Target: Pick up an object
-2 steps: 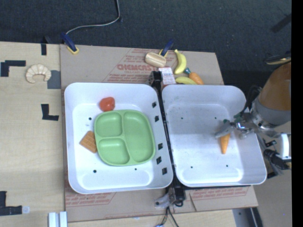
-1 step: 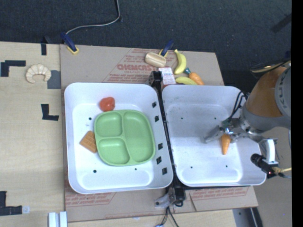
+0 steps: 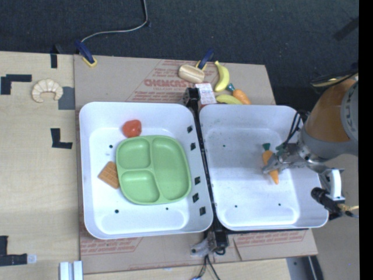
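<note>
A small orange carrot [image 3: 271, 167] lay in the right bin [image 3: 245, 209], toward its right side, with the end effector [image 3: 278, 162] down on it. Whether it was open or closed could not be told. To do the grasp well, it probably needed to straddle the carrot's narrow body squarely, close firmly, then lift straight up, clear of the bin wall.

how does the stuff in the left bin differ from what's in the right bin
The left bin holds a green divided plate, a red tomato and a tan cracker partly under the plate; the right bin holds one small orange carrot.
The left bin's things lie apart from the arm; the carrot lies at the gripper.
Both bins are shallow and white.
</note>
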### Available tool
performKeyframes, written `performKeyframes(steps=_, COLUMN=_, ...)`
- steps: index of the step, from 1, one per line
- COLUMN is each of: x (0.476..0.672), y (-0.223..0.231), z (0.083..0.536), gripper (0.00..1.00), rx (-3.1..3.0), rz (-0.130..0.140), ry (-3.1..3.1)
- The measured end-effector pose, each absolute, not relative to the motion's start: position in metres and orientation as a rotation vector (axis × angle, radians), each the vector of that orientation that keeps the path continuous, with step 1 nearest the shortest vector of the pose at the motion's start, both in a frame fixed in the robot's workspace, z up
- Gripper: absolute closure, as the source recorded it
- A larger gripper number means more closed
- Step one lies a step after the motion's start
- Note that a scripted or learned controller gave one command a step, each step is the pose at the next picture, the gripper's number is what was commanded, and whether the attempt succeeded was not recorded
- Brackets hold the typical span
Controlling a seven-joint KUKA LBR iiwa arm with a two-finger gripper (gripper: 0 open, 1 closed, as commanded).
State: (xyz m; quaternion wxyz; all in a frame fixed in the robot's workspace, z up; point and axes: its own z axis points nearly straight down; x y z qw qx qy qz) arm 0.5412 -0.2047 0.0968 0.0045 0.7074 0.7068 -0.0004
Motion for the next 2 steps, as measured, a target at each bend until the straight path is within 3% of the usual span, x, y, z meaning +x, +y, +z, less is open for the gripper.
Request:
performKeyframes(steps=1, x=0.557, y=-0.139, z=0.086, gripper=1.0, rx=2.217, rz=0.005, ry=2.222)
performKeyframes(steps=2, x=0.569, y=-0.071, z=0.185, gripper=1.0, rx=2.219, rz=0.001, ry=2.224)
